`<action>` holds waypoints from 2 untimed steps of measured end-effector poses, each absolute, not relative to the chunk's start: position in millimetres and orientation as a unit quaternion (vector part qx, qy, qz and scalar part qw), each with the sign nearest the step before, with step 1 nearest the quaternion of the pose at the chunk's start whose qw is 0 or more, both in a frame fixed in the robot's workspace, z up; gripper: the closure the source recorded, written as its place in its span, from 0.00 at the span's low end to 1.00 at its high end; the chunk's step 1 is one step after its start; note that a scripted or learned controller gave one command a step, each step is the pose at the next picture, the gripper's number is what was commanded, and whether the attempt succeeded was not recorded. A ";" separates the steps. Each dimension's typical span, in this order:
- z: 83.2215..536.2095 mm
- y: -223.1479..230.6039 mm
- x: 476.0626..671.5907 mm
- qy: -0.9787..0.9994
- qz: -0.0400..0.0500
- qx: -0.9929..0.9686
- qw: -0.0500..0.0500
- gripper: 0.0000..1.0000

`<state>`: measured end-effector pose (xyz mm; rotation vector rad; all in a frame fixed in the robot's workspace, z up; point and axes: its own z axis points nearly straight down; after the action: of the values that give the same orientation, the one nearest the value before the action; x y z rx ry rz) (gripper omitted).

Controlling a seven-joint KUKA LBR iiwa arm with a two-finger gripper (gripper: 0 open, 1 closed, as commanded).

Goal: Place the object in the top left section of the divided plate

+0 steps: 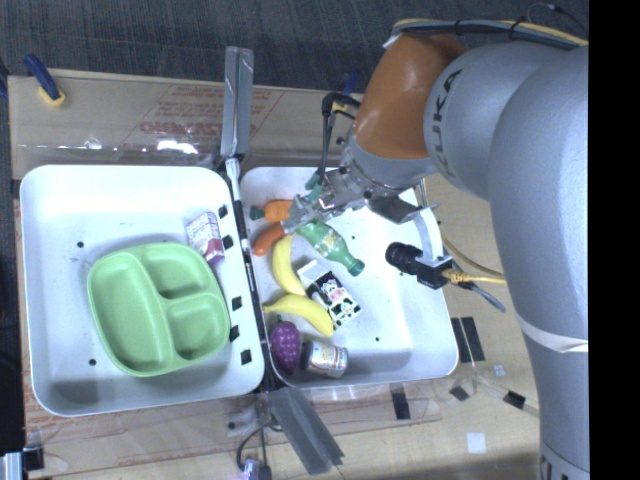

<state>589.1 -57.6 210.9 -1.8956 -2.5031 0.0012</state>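
A green divided plate (150,308) lies in the left bin (60,198), with one long section and two smaller ones. My gripper (303,208) hangs low over the far left part of the right bin (425,323). It sits just above the neck end of a green bottle (335,246) and right beside an orange carrot (272,211). The wrist hides how the gripper meets these things, and nothing is plainly seen held.
The right bin also holds a second orange piece (268,236), a banana (290,288), a black-and-white box (335,296), purple grapes (284,343) and a can (325,358). A small pink and white carton (205,233) stands in the left bin by the divider.
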 end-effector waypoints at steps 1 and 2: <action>200.9 6.0 566.2 -0.820 0.001 -0.572 0.002 1.00; 194.2 80.5 554.4 -0.880 0.001 -0.475 0.002 1.00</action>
<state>554.4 80.5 194.2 -1.4893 -2.7618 0.0041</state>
